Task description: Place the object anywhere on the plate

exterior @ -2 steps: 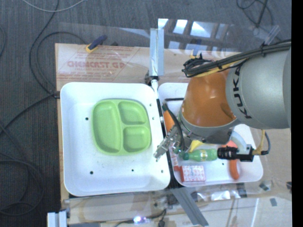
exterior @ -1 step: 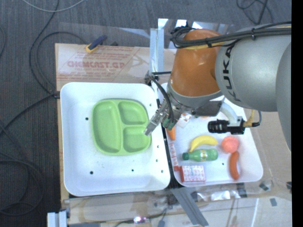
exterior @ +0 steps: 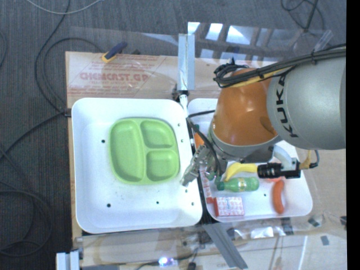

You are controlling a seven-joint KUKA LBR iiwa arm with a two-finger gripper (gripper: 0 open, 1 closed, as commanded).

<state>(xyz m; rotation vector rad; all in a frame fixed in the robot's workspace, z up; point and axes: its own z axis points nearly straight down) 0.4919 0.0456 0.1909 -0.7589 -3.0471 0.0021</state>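
A green plate [exterior: 143,151] with three compartments lies in the middle of the left bin [exterior: 93,207], with nothing on it. My gripper [exterior: 194,170] hangs low over the wall between the two bins, just right of the plate's right edge. The wrist and its orange band cover much of the right bin [exterior: 301,207]. I see nothing held in the gripper. Just right of the gripper in the right bin lie a yellow banana [exterior: 241,168] and a green bottle [exterior: 241,184].
A red and white box [exterior: 228,206] lies at the right bin's front, and an orange sausage-like piece [exterior: 278,197] near its right wall. The arm hides the right bin's back half. A blue and yellow tool [exterior: 114,50] rests on the cardboard behind the left bin.
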